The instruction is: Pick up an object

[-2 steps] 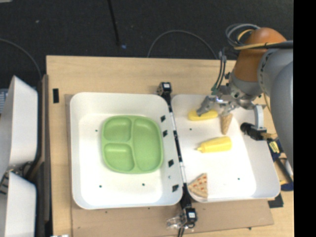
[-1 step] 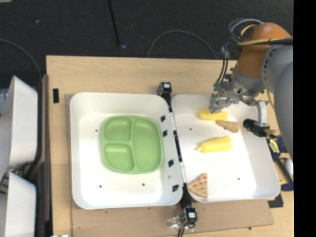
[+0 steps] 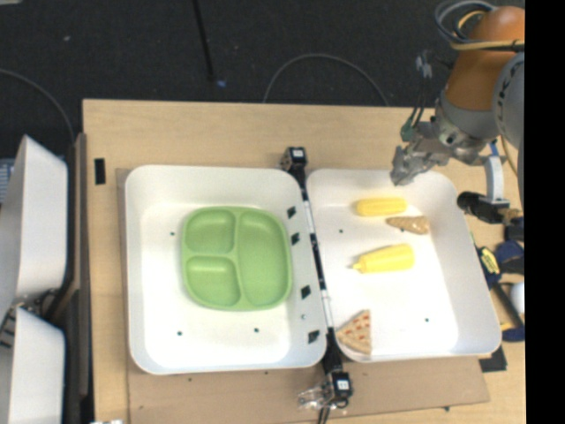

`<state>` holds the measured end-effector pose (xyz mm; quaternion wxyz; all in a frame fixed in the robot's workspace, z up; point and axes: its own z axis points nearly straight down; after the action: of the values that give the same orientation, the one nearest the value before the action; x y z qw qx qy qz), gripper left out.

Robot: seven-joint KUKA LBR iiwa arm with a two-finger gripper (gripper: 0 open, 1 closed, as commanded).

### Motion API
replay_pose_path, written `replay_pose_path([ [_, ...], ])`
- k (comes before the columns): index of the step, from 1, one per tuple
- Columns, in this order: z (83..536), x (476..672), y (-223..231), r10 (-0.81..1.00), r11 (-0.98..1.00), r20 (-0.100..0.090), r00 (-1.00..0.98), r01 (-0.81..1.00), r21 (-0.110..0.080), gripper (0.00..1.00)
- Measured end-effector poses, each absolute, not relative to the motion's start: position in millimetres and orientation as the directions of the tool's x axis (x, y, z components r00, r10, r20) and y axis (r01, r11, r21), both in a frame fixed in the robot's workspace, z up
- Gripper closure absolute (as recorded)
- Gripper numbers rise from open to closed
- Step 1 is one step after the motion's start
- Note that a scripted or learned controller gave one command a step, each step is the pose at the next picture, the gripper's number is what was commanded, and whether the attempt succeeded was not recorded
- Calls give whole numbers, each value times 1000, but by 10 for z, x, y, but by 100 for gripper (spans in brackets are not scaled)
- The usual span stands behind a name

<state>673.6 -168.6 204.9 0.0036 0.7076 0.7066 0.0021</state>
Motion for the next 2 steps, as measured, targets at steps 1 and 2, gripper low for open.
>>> replay_pose_path([
  [1,2510,6780,-1740,1000,1,-2,-1,1000,7,100],
  [2,3036,6792,-1750,1000,3,-2,-3,1000,8,100],
])
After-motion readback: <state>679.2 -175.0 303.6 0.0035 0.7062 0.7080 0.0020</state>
